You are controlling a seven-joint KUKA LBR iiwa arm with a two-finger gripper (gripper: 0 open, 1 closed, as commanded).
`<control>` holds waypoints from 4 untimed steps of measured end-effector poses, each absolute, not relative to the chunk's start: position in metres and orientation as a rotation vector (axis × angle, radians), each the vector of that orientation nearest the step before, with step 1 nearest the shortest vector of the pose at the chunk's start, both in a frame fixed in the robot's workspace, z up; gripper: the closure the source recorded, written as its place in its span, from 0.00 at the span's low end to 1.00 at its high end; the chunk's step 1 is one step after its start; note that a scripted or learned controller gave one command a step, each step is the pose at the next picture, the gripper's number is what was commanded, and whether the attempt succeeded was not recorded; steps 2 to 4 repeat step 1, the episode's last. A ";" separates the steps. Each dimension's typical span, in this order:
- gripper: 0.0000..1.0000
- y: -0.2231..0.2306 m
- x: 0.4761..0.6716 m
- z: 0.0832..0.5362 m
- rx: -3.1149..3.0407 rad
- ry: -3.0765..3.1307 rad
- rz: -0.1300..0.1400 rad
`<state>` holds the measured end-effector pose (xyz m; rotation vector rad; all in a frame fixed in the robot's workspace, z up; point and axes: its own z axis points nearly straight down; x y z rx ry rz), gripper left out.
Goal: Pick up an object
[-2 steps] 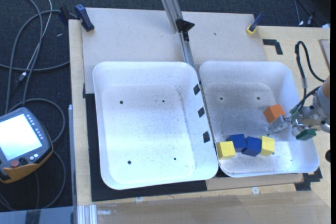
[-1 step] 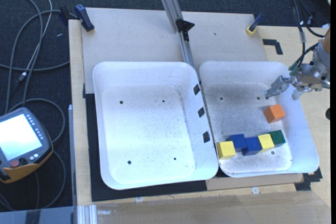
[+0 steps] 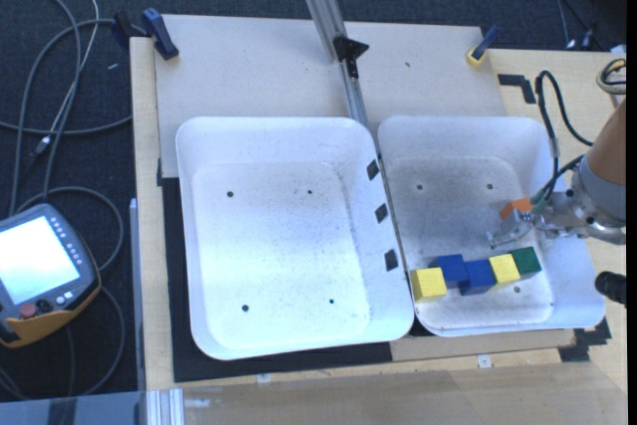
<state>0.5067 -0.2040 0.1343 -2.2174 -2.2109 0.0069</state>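
Note:
Several blocks lie in a row at the front of the right bin (image 3: 448, 164): a yellow block (image 3: 430, 283), a blue block (image 3: 466, 274), a second yellow block (image 3: 504, 269) and a green block (image 3: 528, 261). A small orange piece (image 3: 517, 208) sits just above them, close to the wrist. My gripper (image 3: 504, 234) reaches in from the right and hangs low over the bin floor. It is just behind the second yellow block and the green block. I see nothing held in it.
The left bin (image 3: 279, 234) is beside the right one, with black clips (image 3: 380, 212) along the shared wall. A metal pole (image 3: 323, 0) slants over the back of the bench. A black cable (image 3: 553, 109) loops near the right bin's far corner.

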 end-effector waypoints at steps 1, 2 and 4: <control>0.00 -0.166 0.495 0.118 -2.228 -2.223 -0.001; 0.00 -0.166 0.495 0.118 -2.228 -2.223 -0.001; 0.00 -0.166 0.495 0.118 -2.228 -2.223 -0.001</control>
